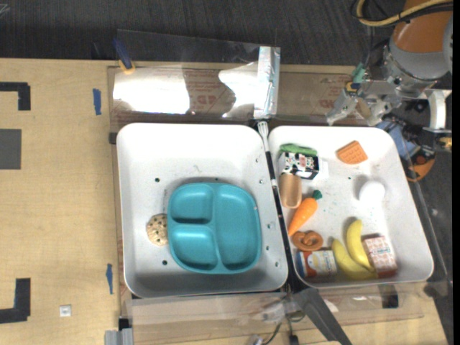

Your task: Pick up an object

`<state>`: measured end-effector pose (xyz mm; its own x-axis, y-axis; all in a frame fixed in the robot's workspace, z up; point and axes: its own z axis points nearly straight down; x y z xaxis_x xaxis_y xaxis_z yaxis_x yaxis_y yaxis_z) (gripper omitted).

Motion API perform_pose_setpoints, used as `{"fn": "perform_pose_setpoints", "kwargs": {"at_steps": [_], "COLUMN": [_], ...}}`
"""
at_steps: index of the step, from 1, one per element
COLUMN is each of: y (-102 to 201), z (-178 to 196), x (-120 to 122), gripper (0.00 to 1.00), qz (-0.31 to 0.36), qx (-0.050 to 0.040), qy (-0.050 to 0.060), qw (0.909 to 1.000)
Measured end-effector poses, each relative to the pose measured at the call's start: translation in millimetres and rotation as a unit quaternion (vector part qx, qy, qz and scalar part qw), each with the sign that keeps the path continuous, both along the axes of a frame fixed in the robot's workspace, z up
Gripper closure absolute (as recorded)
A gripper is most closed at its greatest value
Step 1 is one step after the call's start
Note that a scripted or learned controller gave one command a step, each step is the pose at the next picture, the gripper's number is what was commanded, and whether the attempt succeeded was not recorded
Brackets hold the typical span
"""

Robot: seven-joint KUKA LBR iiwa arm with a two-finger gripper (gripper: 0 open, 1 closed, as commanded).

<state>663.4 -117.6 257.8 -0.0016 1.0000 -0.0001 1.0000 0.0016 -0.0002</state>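
The gripper hangs above the back rim of the right bin, near its far corner, under the grey wrist and the orange band of the arm. Its fingers are spread apart with nothing between them. There are two white bins side by side. The right one holds nine things. Nearest the gripper lies one orange wedge, by the back wall. To its left sits one black-and-white carton with a green top, and just in front of that one tan cylinder against the bin's left wall. One carrot lies slantwise below it, its tip toward one small brown ring. One white ball rests apart, toward the right wall. Along the front there is one can, one banana touching it, and one pink box just beside the banana on the right. The left bin holds two things: one teal tray with three compartments, and one cookie touching the tray's left edge. Behind the bins stands one sheet of clear plastic.
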Motion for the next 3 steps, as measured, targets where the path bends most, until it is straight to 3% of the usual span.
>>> {"fn": "perform_pose_setpoints", "kwargs": {"at_steps": [1, 2, 3], "y": [4, -27, -87], "z": [5, -90, -80], "x": [-28, -21, -21], "gripper": [0.0, 0.0, 0.0], "qz": [-0.038, 0.002, -0.125], "qx": [0.0006, 0.0004, -0.0009], "qy": [0.0, 0.006, -0.001], "qw": [0.9993, 1.0, 0.9922]}}
